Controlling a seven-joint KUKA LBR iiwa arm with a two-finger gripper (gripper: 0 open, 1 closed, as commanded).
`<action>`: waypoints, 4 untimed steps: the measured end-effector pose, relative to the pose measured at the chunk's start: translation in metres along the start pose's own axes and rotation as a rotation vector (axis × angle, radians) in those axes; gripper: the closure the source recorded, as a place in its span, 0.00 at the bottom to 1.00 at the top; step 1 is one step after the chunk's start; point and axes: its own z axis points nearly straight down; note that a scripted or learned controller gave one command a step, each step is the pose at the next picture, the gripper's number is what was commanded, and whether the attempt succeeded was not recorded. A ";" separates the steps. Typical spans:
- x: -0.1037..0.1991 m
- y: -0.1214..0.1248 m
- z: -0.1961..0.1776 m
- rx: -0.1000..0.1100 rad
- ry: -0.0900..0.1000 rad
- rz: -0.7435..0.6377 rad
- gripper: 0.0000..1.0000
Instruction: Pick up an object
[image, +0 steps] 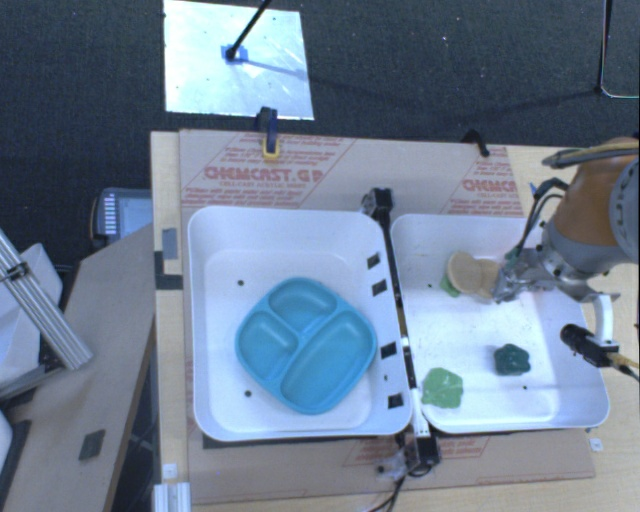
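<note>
Gripper (508, 283) sat low in the right bin (560, 412), at the end of the grey arm (590, 225) with its orange band, which reached in from the right side. Its tip was at the right edge of a tan, roundish object (468, 272) lying in the upper left part of that bin, and the 2 looked to be touching or nearly so. From the gripper, the tan object lay straight to the left, toward the divider between the 2 bins. I could not make out a clear long axis on it; it read as a rough disc, with a sliver of green showing at its lower left edge.

How wide the gripper stood could not be told from this slant: the dark parts at the tip merged with the tan object's edge, and nothing was plainly seen clamped inside it. So I would not call the object held.

2 other candidates lay below the gripper in the same bin: a dark green lump (512, 359) almost directly below it, and a pale green piece (442, 387) further down and to the left, near the bin's lower left corner. Both were well apart from the gripper. A blue divided plate (305, 345) filled the middle of the left bin (220, 240), far to the left of the gripper.

Judged from this, the tan object was the likely target, being nearest.
</note>
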 end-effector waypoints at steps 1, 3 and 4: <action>-0.006 0.007 -0.047 -0.002 -0.001 -0.001 1.00; 0.003 0.011 -0.148 0.000 0.001 -0.004 1.00; 0.058 0.022 -0.156 0.000 0.002 -0.007 1.00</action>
